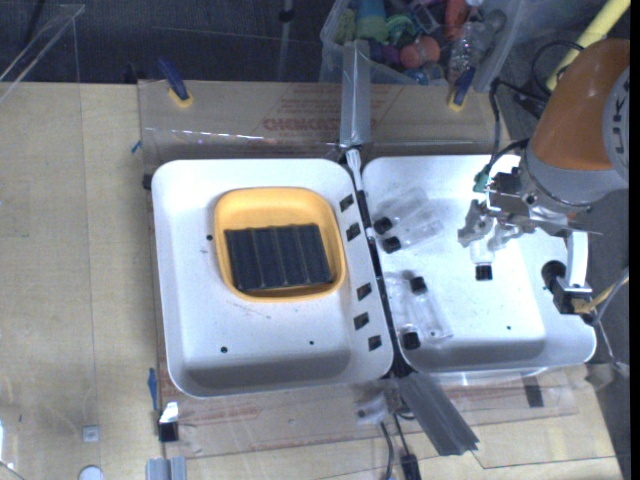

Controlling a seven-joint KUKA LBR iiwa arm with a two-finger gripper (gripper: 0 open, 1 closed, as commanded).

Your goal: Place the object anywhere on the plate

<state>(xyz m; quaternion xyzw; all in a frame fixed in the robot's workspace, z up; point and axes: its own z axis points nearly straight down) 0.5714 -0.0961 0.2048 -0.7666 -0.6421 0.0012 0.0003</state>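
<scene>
A yellow plate (236,206) with rounded corners lies in the left bin (190,328). On it rests a dark grey ridged rectangular object (278,256), flat and roughly centred. My gripper (482,240) hangs over the right bin (510,313), in its upper right part, well away from the plate. Nothing shows held under it. The grey arm with its orange band (590,98) comes in from the right.
Clear plastic pieces with black caps lie in the right bin, one (405,218) near the divider and one (422,306) lower down. Black clips line the divider (362,258) between the bins. A clear box of coloured toys (420,13) stands behind the bins.
</scene>
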